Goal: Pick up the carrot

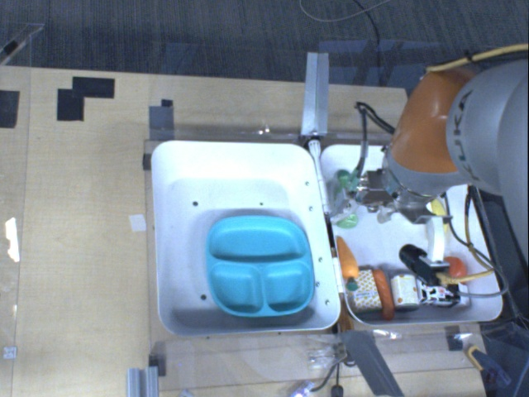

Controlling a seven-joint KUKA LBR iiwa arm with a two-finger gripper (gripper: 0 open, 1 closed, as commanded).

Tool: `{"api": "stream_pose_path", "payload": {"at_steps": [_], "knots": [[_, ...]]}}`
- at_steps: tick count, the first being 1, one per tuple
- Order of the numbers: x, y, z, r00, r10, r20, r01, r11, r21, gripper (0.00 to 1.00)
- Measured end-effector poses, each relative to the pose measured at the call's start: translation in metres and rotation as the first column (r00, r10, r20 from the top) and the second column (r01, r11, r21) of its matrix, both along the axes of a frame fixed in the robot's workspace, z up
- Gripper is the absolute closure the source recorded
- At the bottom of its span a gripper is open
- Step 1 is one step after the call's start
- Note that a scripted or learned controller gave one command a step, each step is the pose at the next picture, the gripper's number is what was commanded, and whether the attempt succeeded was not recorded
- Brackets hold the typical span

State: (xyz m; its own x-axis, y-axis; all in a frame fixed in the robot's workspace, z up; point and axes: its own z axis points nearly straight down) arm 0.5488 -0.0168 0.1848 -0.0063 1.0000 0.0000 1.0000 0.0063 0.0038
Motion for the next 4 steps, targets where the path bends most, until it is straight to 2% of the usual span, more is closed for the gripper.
{"api": "stream_pose_path", "payload": {"at_steps": [1,2,3,4], "knots": [[-0.054,-0.011,0.000,0.978,0.208,0.001,-0.208,0.978,-0.001,0.00],[-0.060,0.002,0.000,0.963,0.271,0.001,-0.271,0.963,-0.001,0.00],[-0.060,-0.005,0.000,0.979,0.205,0.002,-0.205,0.979,-0.001,0.00],[-0.061,-0.006,0.000,0.978,0.209,0.002,-0.209,0.978,-0.001,0.00]]}}
